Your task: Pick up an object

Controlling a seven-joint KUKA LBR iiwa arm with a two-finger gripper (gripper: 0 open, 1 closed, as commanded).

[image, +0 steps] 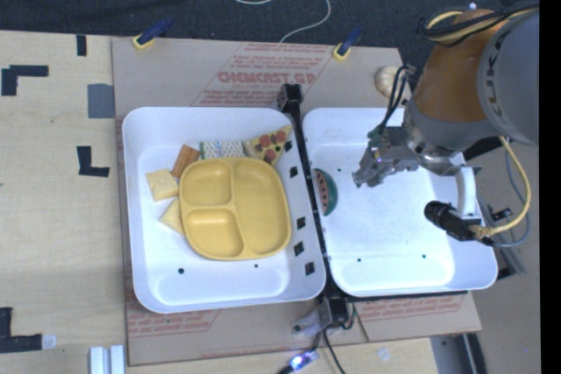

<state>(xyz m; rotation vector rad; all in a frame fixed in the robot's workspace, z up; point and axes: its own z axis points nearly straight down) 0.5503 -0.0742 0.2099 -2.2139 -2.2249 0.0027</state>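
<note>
The gripper (368,173) hangs over the upper left part of the right bin (412,271), its dark fingertips pointing down and to the left; nothing shows between them, and from this slant I cannot tell how far apart they stand.

The nearest thing to pick is a watermelon slice (327,191) — a small toy wedge with a green rind and a red, seeded face. It lies against the right bin's left wall, just left of the gripper and a little below it, apart from the fingertips. Its long axis runs roughly up and down the view, along the wall, with the curved rind edge facing right toward the bin's middle.

In the left bin (145,276) a yellow divided plate (235,208) lies flat, taking up most of the floor. Around its upper and left rim sit small toy foods — a tan cracker (161,184), a brown biscuit (184,159), and a pizza slice (270,142) near the top right corner, pointing toward the divider.
</note>
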